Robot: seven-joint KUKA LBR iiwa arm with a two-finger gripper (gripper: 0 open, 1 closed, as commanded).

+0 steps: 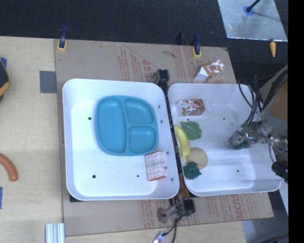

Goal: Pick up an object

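My gripper (239,139) is low over the right side of the right bin (228,184), reaching in from the right edge. A small dark green shape sits right at its tip, and I cannot tell whether that is an object or part of the gripper. Along the bin's left side lie a printed packet (191,107), a green leaf piece (191,130), a yellow banana (182,142), a beige round item (197,157) and a dark green item (191,171). All of these lie well to the left of the gripper.
The left bin (78,181) holds a blue divided plate (126,125) and a small red-and-white packet (155,165). Outside the bins, a small carton (210,71) lies behind the right bin and a sausage (5,166) lies on the bench at far left.
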